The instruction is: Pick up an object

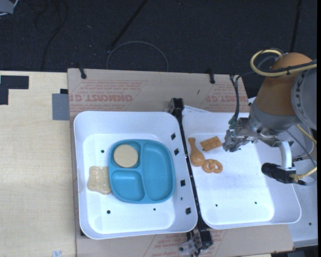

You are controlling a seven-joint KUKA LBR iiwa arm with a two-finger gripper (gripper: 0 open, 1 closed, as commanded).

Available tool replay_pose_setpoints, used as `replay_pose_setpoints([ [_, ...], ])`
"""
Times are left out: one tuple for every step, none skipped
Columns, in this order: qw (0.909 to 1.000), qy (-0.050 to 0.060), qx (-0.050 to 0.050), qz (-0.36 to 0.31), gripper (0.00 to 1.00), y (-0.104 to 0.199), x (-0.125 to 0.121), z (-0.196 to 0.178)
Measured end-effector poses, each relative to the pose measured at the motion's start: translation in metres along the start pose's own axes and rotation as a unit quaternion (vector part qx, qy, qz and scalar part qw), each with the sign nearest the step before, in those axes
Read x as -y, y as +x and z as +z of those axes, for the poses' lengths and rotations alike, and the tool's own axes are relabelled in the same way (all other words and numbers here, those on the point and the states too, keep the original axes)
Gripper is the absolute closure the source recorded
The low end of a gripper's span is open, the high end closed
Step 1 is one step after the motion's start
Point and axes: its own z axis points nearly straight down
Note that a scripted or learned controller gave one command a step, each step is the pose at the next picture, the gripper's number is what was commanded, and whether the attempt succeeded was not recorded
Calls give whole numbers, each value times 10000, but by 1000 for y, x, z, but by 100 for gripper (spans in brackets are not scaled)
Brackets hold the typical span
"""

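My gripper (231, 142) hangs over the back of the right bin (246, 208), just right of a tan cracker-like rectangle (210, 143). Nothing shows between its fingers. An orange-tan drumstick-shaped piece (195, 152) lies near the bin's left wall, and a pretzel (213, 167) lies just below the cracker. In the left bin (91, 218) sits a blue divided plate (142, 171) with a round tan cookie (125, 156) in its upper-left compartment. A pale slice of toast (99, 180) lies beside the plate's left edge.
The two bins meet at a black clamp strip (183, 159) running down the middle. The bins rest on a cardboard sheet (128, 92) on a wooden bench (27, 170). The front half of the right bin floor is bare white.
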Motion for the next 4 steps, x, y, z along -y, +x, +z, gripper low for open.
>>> replay_pose_setpoints([
  [10000,-13,6,9,100,-10,-4,-49],
  [10000,1,0,2,100,-11,-4,-70],
  [10000,19,-10,-12,100,38,4,-77],
  [10000,30,-12,-18,100,90,21,-64],
])
